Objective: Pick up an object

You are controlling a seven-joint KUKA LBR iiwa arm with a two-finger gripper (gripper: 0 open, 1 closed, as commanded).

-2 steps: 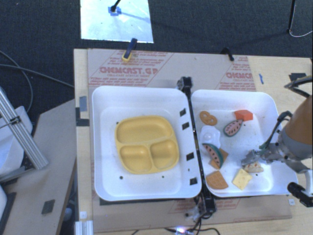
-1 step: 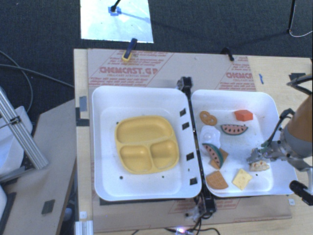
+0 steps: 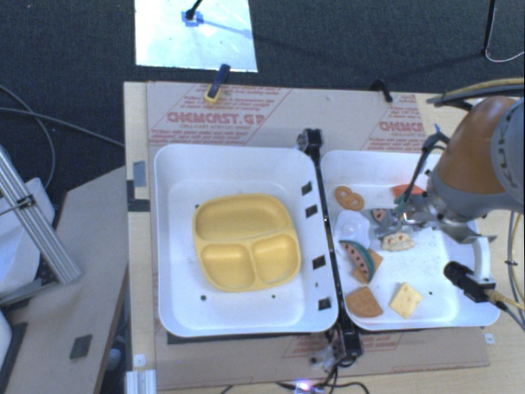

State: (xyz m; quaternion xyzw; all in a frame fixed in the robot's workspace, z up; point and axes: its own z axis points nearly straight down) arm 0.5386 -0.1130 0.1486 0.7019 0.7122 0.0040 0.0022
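While the grey-and-orange arm (image 3: 484, 158) reaches into the right bin (image 3: 435, 306), its gripper (image 3: 399, 220) hangs low among scattered toy food, just above a pale pastry piece (image 3: 398, 240); whether it grips anything cannot be told. A yellow divided tray (image 3: 244, 240) lies in the left bin (image 3: 176, 220).

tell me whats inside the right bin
The right bin holds a pretzel, a watermelon slice, a cheese wedge, an orange-brown piece and small bits by the pincer. The arm covers the bin's far right.
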